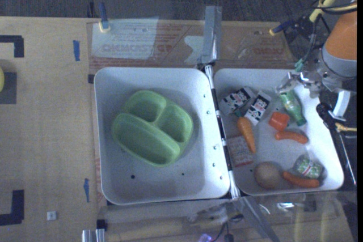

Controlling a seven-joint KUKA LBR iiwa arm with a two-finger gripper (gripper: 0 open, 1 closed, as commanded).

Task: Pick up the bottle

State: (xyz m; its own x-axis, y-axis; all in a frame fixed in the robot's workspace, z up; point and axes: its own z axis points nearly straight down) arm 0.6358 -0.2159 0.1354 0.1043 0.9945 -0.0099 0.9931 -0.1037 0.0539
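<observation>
- Camera view: looked down on a tan bench (45,139) bearing the left bin (113,178) and the right bin (334,175), touching along their shared walls.
- Held in the left bin: only a green divided plate (152,127), set toward the left-centre, with bare white floor along the near wall and the right wall.
- Crowded in the right bin: two black-and-white cartons (248,103) at the far left, a carrot (247,134) just near of them, a pale packet (240,151) against the left wall, and a brown potato (267,174) near the near wall.
- Also there: an orange block (278,121), a red sausage (291,136) just near of it, a green-and-white pouch (308,167) and a second red sausage (302,181) at the near right corner.
- Left open: a small patch of bare floor mid-bin, between the carrot and the pouch, and a strip along the far wall.
- Lay the bottle (292,107), green with a pale top, slanted on the floor of the right bin toward its far right, just beside the orange block and well apart from the near wall.
- Reached in from the right: the grey arm with its orange band (343,39), over the far right corner of the right bin.
- Hung the gripper (296,82) just far of the bottle, over its pale top end; contact could not be told.
- Could not tell whether the gripper stood wide or narrow.
</observation>
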